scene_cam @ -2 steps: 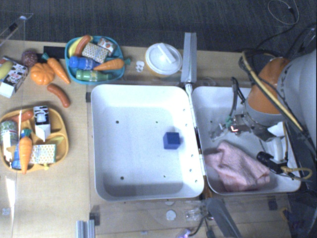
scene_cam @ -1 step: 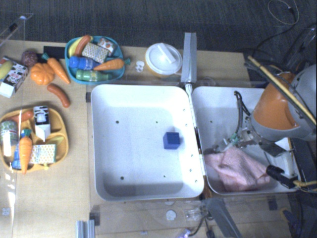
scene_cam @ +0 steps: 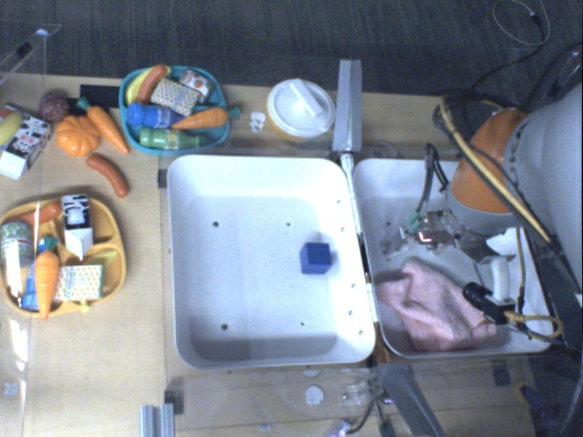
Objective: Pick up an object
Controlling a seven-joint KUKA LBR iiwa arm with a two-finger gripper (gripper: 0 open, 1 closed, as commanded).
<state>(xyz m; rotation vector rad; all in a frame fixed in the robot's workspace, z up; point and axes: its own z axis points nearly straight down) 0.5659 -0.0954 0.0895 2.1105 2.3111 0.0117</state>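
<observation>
Evidently nothing was lifted yet: the gripper (scene_cam: 421, 236) hung low just above the cloth (scene_cam: 426, 309), its grasp impossible to tell, the cube (scene_cam: 316, 257) well left

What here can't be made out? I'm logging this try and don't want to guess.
- Pincer: camera view; small, lost among cables over the right bin; open or shut unclear.
- Pink cloth: right end covered by the arm's cabling.
- Right bin's far side: hidden under the arm.
- Blue cube: fully visible.

Grey arm (scene_cam: 547, 153), orange band, yellow and black cables.
</observation>
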